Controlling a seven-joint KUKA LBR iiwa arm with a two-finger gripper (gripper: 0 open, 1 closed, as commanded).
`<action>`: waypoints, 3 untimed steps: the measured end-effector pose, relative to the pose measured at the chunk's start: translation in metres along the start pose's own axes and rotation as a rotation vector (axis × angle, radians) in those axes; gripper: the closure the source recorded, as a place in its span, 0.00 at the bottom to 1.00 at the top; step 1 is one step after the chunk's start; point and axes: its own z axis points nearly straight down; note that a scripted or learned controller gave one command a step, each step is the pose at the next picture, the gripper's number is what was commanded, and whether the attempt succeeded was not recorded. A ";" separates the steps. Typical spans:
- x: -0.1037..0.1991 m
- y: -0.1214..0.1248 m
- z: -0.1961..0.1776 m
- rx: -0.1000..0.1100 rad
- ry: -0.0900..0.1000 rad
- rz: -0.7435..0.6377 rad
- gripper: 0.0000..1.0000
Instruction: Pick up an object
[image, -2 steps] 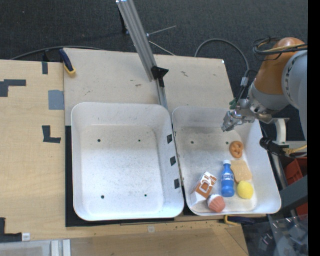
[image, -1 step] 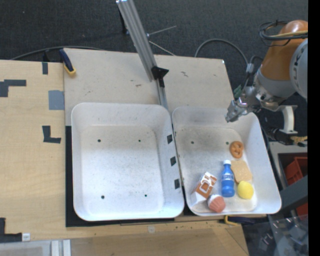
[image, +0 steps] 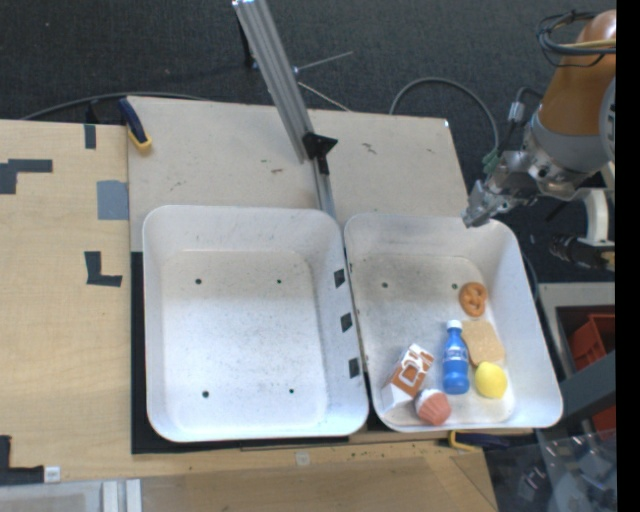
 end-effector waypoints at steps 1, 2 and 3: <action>0.051 -0.006 -0.006 0.005 0.003 -0.004 1.00; 0.107 -0.011 -0.009 0.006 0.003 -0.005 1.00; 0.163 -0.009 0.005 0.008 0.003 -0.005 1.00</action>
